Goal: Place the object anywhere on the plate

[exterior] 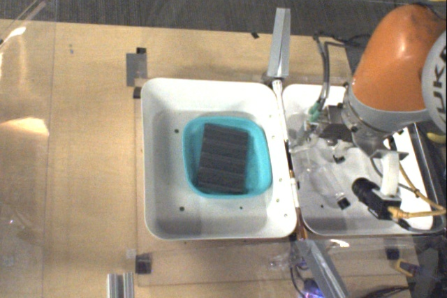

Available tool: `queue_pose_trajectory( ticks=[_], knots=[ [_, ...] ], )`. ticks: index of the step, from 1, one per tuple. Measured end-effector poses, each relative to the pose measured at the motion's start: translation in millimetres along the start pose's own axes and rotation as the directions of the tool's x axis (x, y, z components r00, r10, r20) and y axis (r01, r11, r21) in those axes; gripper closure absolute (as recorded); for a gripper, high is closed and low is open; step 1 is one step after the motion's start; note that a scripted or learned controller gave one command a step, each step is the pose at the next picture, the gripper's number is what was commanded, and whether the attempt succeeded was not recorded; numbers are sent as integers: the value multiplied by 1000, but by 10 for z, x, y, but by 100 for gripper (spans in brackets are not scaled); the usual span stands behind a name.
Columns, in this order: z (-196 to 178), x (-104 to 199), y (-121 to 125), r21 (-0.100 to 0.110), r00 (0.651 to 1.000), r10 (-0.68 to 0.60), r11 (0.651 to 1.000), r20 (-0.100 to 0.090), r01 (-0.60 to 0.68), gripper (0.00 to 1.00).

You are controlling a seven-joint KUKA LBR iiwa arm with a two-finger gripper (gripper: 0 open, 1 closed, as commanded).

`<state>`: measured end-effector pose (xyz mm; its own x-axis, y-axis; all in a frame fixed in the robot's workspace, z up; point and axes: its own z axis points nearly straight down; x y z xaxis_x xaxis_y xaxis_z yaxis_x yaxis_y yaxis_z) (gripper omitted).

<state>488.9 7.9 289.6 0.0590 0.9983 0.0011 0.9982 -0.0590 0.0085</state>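
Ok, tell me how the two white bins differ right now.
The left bin holds a turquoise plate with a dark ridged block lying on it; the right bin holds neither. The arm hangs over the right bin, not the left. Both are shallow, white and round-cornered.

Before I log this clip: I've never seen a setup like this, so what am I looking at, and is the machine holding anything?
One camera looks down at a slant on a bench with two shallow white bins. The grey and orange shape on the right is a robot arm reaching over the right bin. Its gripper hangs low there; I can't tell whether it holds anything. In the left bin sits a turquoise plate with a dark ridged block lying on it, so the object seems already placed.
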Motion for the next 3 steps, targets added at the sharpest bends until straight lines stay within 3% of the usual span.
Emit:
queue_pose_trajectory(
  ticks=[1,2,3],
  knots=[
    [445,557,12,5,1000,9,1000,0,-9,0],
    [538,384,236,4,997,72,997,1,-72,0],
    [744,-143,549,4,999,46,999,1,-46,0]
  ],
)
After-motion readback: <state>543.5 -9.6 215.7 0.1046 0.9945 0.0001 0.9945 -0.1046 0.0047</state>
